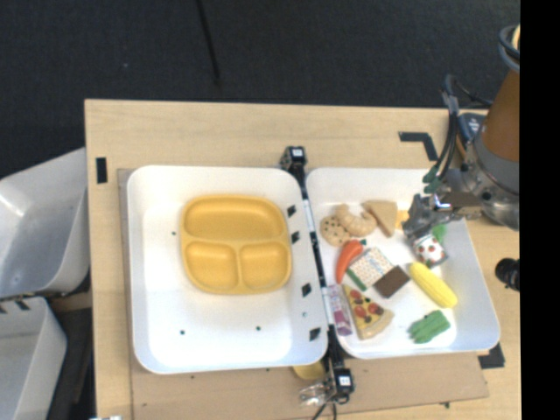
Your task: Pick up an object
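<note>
Several toy foods lie in the right bin (464,326): a cookie (332,228), a beige bread piece (381,214), an orange carrot (348,257), a brown chocolate bar (391,281), a pizza slice (367,311), a yellow corn cob (433,285), a green leafy piece (429,326) and a white die with red spots (428,251). My gripper (422,221) hangs low over the right side of this bin, just above the die, beside a small green piece (438,231). Its fingertips blend with the objects beneath.
The left bin (157,322) holds a yellow three-compartment plate (236,241). A pink wrapper (338,309) lies along the divider between the bins. The wooden bench (219,129) surrounds both bins; the arm's orange-banded wrist (500,129) stands at the right.
</note>
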`<state>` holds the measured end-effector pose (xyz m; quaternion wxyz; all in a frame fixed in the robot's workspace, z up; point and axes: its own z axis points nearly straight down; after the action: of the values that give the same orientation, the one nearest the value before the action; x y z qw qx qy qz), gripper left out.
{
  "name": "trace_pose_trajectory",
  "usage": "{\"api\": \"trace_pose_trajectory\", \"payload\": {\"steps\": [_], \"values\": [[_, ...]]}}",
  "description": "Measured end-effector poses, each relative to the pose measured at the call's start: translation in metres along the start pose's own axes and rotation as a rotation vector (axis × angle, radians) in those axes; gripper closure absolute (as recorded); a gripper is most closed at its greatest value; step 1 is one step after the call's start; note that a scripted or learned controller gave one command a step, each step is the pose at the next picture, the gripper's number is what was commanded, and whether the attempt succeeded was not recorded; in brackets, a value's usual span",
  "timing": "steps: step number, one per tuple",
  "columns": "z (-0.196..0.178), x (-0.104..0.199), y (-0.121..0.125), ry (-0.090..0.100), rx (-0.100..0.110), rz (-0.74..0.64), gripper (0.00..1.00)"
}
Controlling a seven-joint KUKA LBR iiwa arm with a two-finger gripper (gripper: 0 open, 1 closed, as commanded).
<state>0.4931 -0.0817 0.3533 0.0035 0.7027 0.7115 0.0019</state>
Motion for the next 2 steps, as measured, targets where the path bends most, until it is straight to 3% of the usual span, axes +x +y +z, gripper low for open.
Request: {"api": "trace_pose_trajectory", "payload": {"steps": [1,2], "values": [[0.096,-0.010,0.122,-0.001,0.005,0.008,1.00],[0.063,-0.006,0.104,0.001,0.011,0.014,1.00]]}}
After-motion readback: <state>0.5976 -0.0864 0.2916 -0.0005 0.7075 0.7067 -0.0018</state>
